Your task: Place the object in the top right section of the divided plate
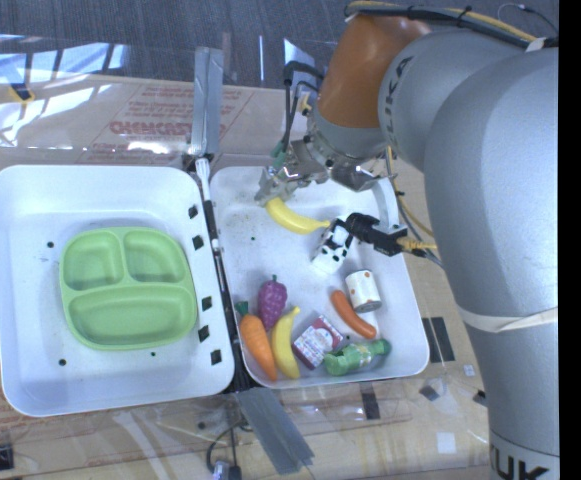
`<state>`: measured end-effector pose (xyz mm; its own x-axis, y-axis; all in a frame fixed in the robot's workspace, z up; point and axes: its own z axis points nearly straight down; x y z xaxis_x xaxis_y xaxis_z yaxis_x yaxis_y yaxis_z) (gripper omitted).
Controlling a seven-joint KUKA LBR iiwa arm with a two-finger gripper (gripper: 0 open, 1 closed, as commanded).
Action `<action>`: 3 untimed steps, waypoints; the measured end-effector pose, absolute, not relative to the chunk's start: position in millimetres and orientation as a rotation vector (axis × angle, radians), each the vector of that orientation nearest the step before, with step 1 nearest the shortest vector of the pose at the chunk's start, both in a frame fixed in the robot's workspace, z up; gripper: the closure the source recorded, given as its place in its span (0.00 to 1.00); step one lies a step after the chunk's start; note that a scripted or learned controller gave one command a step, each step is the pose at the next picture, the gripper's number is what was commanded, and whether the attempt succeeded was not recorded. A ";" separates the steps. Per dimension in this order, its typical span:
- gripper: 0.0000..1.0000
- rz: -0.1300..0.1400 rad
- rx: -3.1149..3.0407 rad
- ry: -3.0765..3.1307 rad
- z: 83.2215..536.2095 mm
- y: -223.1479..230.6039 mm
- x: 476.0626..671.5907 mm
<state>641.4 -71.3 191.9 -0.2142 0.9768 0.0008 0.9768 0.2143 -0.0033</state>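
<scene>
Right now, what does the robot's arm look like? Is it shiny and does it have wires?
The arm is big, round and smooth grey, with an orange band just above the wrist. Black letters are printed on the grey shell. Thin yellow and black cables run along the top. At the end sits a small metal gripper with more wires around it.

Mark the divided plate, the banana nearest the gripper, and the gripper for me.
divided plate point(80, 330): camera view, front rim of the large section.
banana point(295, 218): camera view, middle of its curve.
gripper point(273, 185): camera view, between the fingertips.
</scene>
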 end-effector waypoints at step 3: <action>1.00 0.004 -1.820 -2.558 191.2 75.3 567.7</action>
<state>567.7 75.3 191.2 -0.3279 0.9447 0.0007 0.9447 0.3279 -0.0040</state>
